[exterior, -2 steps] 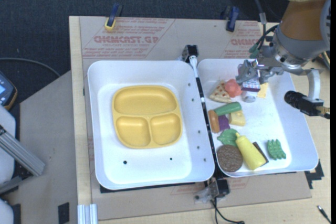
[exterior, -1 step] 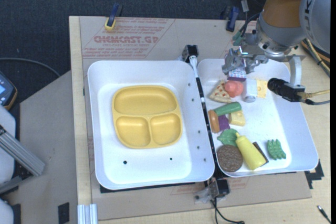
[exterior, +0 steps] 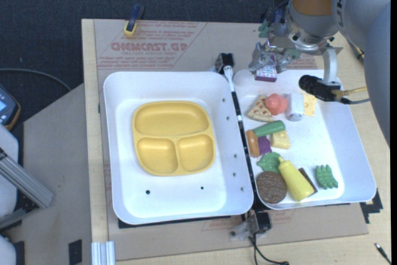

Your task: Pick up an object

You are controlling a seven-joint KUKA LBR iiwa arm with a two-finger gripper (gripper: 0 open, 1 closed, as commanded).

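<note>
We see the pincer point(exterior: 268, 69) over the far left corner of the right bin point(exterior: 347, 133), clenched on a small purple-and-white block point(exterior: 267, 74) held above the bin floor. The block's long axis runs roughly left-right, tilted slightly. Loose toy food sits nearer: pizza slice point(exterior: 260, 110), yellow bottle point(exterior: 295, 179), green piece point(exterior: 268, 129), well apart from the pincer.

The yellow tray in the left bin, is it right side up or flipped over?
Right side up. The yellow tray lies flat in the left bin, its three hollow compartments facing upward with raised rims around them.
</note>
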